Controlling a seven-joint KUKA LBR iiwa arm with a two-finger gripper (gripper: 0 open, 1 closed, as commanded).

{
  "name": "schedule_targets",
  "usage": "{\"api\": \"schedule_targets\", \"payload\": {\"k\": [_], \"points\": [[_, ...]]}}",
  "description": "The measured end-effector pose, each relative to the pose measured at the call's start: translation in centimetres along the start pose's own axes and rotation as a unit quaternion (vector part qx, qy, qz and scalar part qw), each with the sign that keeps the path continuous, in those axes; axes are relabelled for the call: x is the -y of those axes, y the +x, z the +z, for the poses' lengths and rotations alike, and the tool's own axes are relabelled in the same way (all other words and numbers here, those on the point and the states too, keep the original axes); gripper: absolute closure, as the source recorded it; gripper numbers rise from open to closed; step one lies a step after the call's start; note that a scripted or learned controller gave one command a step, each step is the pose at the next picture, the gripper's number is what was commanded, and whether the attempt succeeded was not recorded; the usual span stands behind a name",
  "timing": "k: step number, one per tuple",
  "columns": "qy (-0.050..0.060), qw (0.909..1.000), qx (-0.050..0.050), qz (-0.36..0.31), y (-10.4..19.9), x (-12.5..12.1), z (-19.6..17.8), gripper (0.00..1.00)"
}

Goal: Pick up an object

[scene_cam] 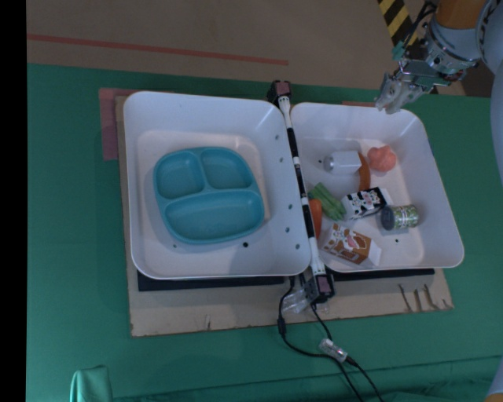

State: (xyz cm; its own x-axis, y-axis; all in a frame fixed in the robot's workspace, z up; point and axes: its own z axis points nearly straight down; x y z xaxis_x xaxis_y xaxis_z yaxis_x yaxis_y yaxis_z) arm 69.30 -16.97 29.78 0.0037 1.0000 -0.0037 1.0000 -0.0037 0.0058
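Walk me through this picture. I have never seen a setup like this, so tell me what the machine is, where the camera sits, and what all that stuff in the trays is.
The picture comes from one camera fixed above a bench, looking down at a slant. The machine is a robot arm, grey with an orange band, reaching in from the right. At its end is the tool, a two-finger grasper, which hangs over the far rim of the right bin. Nothing is visible between its fingers, so it holds nothing yet.

Two shallow white bins sit side by side on a green surface. The left bin holds a blue divided plate. The right bin holds small toy groceries: a white cup, an orange fruit, a green vegetable, a carrot, a cow-print carton, a small can and an orange juice box.

Its job is to pick up one of these.
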Motion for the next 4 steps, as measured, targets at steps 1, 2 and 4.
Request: {"api": "schedule_targets", "payload": {"k": [1,2,4], "points": [[0.000,1.0000,0.000,0.000,-1.7,-0.8,-5.6,1.00],[0.000,1.0000,0.000,0.000,-1.7,-0.8,-8.4,1.00],[0.000,1.0000,0.001,0.000,-1.8,-0.8,-8.4,1.00]]}}
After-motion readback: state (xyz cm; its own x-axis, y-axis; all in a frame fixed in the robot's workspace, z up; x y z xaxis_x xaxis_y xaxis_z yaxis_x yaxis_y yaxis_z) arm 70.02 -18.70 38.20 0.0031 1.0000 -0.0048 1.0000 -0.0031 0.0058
